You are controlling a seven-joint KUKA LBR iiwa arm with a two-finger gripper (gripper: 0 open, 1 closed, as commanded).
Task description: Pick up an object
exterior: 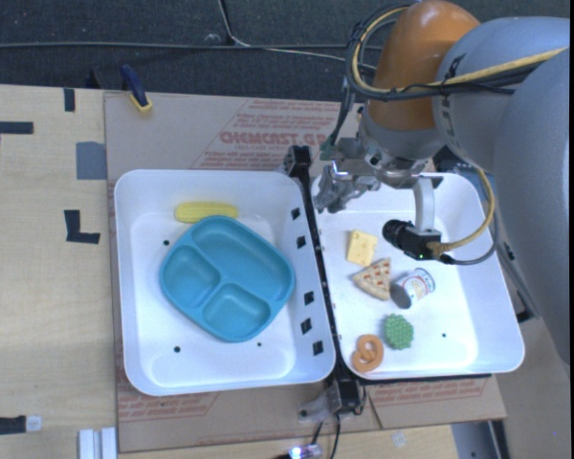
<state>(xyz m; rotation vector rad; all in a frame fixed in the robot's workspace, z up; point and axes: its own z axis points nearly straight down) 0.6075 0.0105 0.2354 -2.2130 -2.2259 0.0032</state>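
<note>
The right bin (459, 347) holds a yellow cheese wedge (361, 248), a pizza slice (373, 280), a small can on its side (413, 288), a green broccoli-like piece (398, 332) and a pretzel (368, 352). My gripper (337, 191) hangs over the far left corner of the right bin, close to the divider between the bins and above the cheese wedge. Nothing shows between its fingers. In the left bin (134, 256) lie a blue sectioned plate (227, 277) and a yellow corn cob (206, 212).
The grey arm with its orange band (416, 55) fills the upper right and overhangs the right bin's far side. Black clips (309, 295) line the divider between the bins. A blue-and-yellow clamp (134, 88) sits at the cardboard's far left corner.
</note>
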